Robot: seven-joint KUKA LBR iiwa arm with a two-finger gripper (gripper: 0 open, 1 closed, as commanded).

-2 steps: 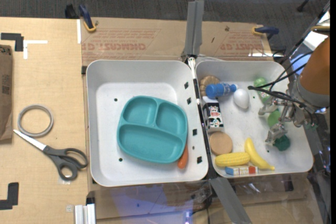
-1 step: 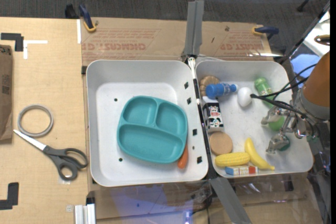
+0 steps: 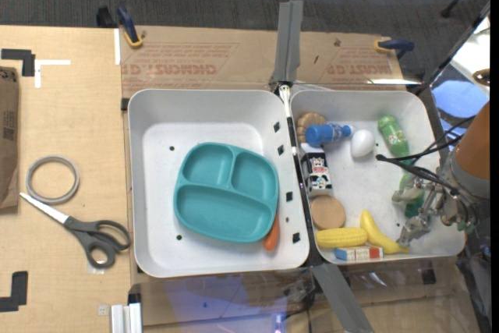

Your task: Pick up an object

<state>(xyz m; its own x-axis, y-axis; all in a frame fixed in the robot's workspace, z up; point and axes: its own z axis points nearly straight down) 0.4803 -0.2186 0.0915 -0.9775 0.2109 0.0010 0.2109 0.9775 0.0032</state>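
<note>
The right-hand shallow white bin [image 3: 366, 99] serves as the landmark. Along its left wall, from far to near, lie a tan wicker-like round piece [image 3: 310, 122], a blue plastic bottle [image 3: 327, 133] lying on its side, a small black-and-white carton [image 3: 316, 171] and a flat tan disc [image 3: 327, 211]. Just right of the blue bottle sits a white egg-shaped object [image 3: 362, 143], and right of that a green plastic bottle [image 3: 393, 134]. Near the bin's front wall rest a yellow toy corn cob [image 3: 340, 237], a yellow toy banana [image 3: 376, 231] and a small red-and-white box [image 3: 363, 253]. The grey gripper [image 3: 413, 226] hangs low over the bin's right front corner, just right of the banana (whether its fingers are apart or together I cannot tell). In the left-hand white bin [image 3: 148, 168] lies a teal divided plastic plate [image 3: 226, 193] with an orange toy carrot [image 3: 271, 235] at its near right edge. Well left of both bins, on the brown cardboard-covered table [image 3: 62, 261], lie a roll of clear tape [image 3: 52, 178] and grey-handled scissors [image 3: 82, 228].
</note>
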